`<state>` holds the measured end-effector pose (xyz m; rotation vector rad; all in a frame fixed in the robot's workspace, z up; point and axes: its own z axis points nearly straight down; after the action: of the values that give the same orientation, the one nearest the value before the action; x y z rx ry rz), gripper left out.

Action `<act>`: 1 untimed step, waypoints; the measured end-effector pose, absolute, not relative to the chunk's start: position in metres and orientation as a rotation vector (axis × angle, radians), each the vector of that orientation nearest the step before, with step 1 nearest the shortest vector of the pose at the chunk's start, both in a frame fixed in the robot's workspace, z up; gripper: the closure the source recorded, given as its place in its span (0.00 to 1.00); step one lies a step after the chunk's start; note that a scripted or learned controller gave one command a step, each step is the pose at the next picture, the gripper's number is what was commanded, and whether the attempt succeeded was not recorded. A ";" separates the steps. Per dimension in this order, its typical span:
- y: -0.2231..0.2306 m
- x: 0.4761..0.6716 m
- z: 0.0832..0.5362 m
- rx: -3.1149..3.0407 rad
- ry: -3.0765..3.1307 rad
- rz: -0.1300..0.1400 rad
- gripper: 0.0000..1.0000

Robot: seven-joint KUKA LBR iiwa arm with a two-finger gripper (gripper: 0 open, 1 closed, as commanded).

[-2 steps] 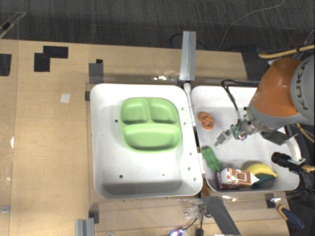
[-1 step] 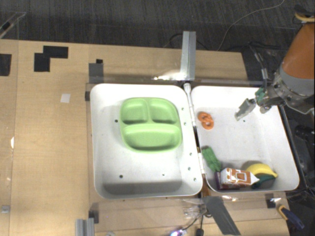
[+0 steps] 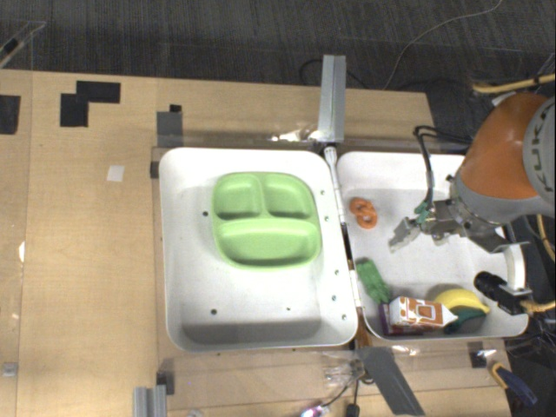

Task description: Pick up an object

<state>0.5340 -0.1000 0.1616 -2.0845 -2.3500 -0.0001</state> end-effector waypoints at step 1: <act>-0.088 0.622 0.126 -1.912 -2.496 -0.002 0.00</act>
<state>0.6222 -0.0880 0.1256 -1.9124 -2.4957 -0.0019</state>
